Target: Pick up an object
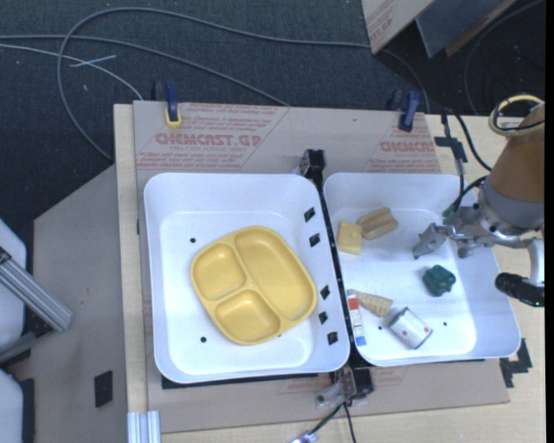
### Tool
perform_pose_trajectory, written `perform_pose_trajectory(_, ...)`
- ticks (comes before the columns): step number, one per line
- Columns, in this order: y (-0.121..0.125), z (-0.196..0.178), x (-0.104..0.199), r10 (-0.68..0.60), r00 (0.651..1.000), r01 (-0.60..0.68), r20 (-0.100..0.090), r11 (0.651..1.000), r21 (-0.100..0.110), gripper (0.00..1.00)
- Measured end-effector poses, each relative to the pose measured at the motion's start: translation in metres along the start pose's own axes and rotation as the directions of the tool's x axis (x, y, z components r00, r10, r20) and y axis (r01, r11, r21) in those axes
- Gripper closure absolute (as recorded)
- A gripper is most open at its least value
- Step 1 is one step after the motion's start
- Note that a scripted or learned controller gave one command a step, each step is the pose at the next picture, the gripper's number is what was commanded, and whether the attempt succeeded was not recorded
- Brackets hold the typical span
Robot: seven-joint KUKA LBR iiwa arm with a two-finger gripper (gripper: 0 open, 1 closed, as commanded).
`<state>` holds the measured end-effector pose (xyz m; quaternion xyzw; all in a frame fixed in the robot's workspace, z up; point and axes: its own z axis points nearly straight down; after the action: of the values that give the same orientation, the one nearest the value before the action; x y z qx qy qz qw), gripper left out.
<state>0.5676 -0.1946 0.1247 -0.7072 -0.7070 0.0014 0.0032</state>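
Wooden bench (216, 138) on dark carpet (52, 104); end effector (430, 240) spread open, grasping nothing

We see a divided plate (252, 284) in the L bin (164, 260). R bin (485, 337) holds blocks (368, 229) at rear, cup (408, 328) at front, gripper (433, 242) over centre.

floor (69, 95): dark carpet; loose cables (86, 52) | bench board (216, 130): brown | cardboard box (389, 22): top
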Motion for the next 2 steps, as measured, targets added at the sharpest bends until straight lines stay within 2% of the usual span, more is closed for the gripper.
perform_pose_trajectory(1,-0.001,0.042,0.001,-0.001,1.0,0.001,0.0,1.0,-0.001,0.0)
perform_pose_trajectory(2,0.001,0.028,0.0,0.0,1.0,0.0,0.001,1.0,-0.007,1.0)
